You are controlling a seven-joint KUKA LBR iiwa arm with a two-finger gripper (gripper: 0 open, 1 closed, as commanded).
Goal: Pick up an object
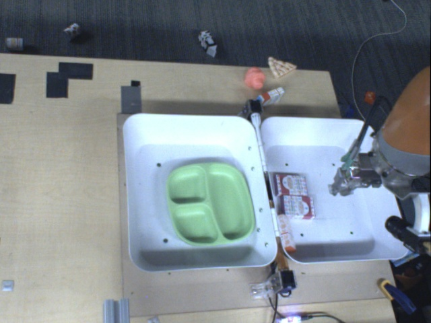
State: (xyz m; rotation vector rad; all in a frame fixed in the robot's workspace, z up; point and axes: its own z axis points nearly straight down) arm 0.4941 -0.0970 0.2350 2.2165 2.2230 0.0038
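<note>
From the camera above, two shallow white bins sit side by side on a pale wooden bench (60,200), both smooth, glossy plastic with rounded corners. The left bin (145,147) holds a light green divided tray (210,202), a matte, rounded square moulded into three compartments, lying flat near the bin's middle and turned a little off square. The right bin (316,140) holds a small flat packet (292,195), rectangular, printed in red and white with fine detail too small to read; it lies flat on the bin floor toward 9 o'clock, close to the wall shared with the left bin. A thin orange-and-white strip (285,234) lies along that wall at about 7 o'clock of the right bin.

The grey arm with its orange band (411,120) comes in at 3 o'clock, and its metal gripper (339,186) hangs over the right bin's floor, a little toward 3 o'clock of the packet and apart from it. Whether the pincer is apart or together cannot be told at this slant; nothing shows between its tips.

At 12 o'clock beyond the bins, a pink ball (254,78) and a wedge-shaped toy (281,66) rest at the bench's far edge, with small scraps scattered on the dark ribbed carpet (168,12).
</note>
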